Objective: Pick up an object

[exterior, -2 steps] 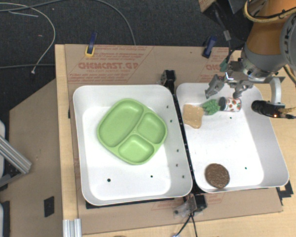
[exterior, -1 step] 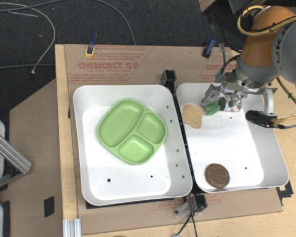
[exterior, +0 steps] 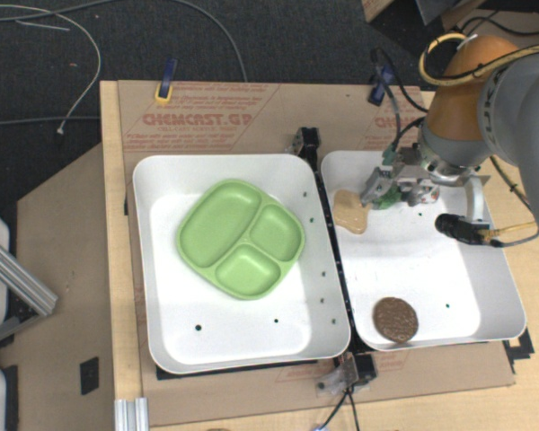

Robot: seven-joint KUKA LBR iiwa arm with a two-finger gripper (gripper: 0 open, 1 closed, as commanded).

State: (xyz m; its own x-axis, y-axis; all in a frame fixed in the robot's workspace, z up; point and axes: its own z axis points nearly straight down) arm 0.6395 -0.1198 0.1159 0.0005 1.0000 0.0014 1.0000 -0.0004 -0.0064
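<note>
Over in the left bin (exterior: 162, 330), a green divided plate (exterior: 241, 238) lies flat in the middle, open white floor on all sides, untouched. Crossing the divider to the right bin (exterior: 485, 303): a tan, rounded object (exterior: 349, 212) rests hard against the bin's left wall, not yet lifted. The gripper (exterior: 388, 189) hangs just beside it, low in the bin; whether its jaws are wide or narrow, I cannot tell. A brown disc (exterior: 395, 319) lies near the front rim, with clear floor between. The pick looks undone, and that wall crowds the tan piece.
</note>
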